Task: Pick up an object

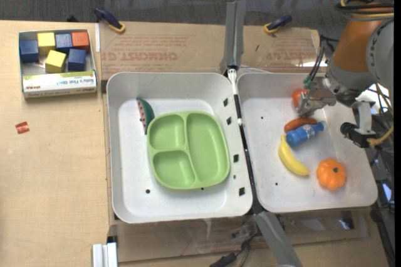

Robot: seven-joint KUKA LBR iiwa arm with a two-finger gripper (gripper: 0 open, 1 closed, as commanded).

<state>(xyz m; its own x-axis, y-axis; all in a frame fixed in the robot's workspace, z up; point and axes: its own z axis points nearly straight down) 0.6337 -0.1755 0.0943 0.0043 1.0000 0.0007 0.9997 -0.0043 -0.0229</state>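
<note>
two white bins sit side by side; the left bin (122, 153) carries a green divided plate (188, 150) and a watermelon slice (145, 114). the kuka arm (360, 49) reaches low into the right bin (263, 190), its gripper (308, 103) above a small red-orange item (299, 96), a sausage (296, 125) and a blue bottle (306, 133). a banana (292, 158) and a toy pumpkin (331, 173) lie nearer. nothing appears lifted; the pick looks not yet done.

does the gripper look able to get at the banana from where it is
Probably yes: the banana lies uncovered in the right bin, just below the gripper, though the blue bottle lies close beside it.
</note>
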